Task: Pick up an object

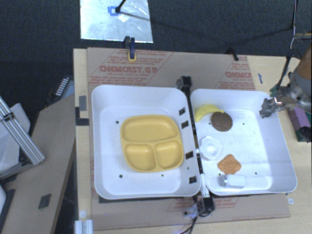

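Observation:
The right bin (273, 145) holds a yellow banana (205, 111), a brown round cookie (222, 121), a white fried egg (210, 147), an orange-brown chunk (229, 165) and a small white and grey block (231, 181). My gripper (267, 107) hangs at the right bin's far right edge, well to the right of the cookie and apart from every object. Nothing shows between its tips.
A yellow three-compartment tray (148, 143) lies in the left bin (105, 130). A black clip divider (190, 130) joins the two bins. A purple item (298, 117) sits on the bench beyond the right bin's rim. A yellow clamp (131, 50) stands at the board's far edge.

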Available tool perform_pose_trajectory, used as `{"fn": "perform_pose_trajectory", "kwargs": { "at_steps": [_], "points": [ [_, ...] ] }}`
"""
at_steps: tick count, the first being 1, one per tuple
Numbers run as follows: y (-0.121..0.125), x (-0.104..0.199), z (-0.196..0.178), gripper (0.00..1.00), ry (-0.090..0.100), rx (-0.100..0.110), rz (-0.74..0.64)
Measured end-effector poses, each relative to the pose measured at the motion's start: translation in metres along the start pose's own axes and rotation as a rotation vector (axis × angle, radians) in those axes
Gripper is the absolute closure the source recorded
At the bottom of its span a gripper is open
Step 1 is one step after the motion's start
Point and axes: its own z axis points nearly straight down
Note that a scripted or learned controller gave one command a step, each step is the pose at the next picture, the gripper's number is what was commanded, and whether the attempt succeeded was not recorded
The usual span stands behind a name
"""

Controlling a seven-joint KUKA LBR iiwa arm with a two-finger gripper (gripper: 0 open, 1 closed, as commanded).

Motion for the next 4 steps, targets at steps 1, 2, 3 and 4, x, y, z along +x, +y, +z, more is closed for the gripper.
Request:
{"fn": "perform_pose_trajectory", "kwargs": {
  "at_steps": [1,2,3,4],
  "points": [
    [0.010,0.051,0.007,1.00,0.002,0.001,-0.005],
    [0.023,0.102,0.011,1.00,0.003,0.001,-0.005],
    [0.034,0.152,0.014,1.00,0.003,0.001,-0.005],
    [0.048,0.202,0.009,1.00,0.003,0.000,-0.006]
  ]
}}
